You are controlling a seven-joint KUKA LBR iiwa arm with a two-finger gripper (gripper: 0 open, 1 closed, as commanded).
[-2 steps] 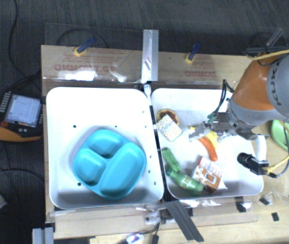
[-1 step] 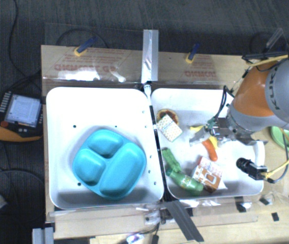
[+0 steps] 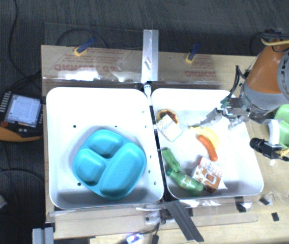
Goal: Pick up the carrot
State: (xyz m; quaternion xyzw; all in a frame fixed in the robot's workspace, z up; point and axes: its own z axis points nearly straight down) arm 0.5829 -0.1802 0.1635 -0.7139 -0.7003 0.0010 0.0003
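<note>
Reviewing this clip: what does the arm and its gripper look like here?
The arm is grey with a broad orange band above the wrist. Below that sits a dark wrist block with teal-green fittings, ending in a gripper with thin, light metallic fingers.

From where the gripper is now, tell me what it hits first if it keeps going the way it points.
Probably the bare floor of the right bin. The gripper points left and down, and the carrot lies below that line, though depth is unclear.

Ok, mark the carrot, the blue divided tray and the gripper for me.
carrot (image 3: 208,147): camera view, middle of its orange body.
blue divided tray (image 3: 110,162): camera view, ridge between its compartments.
gripper (image 3: 211,117): camera view, midway between its fingertips.
</note>
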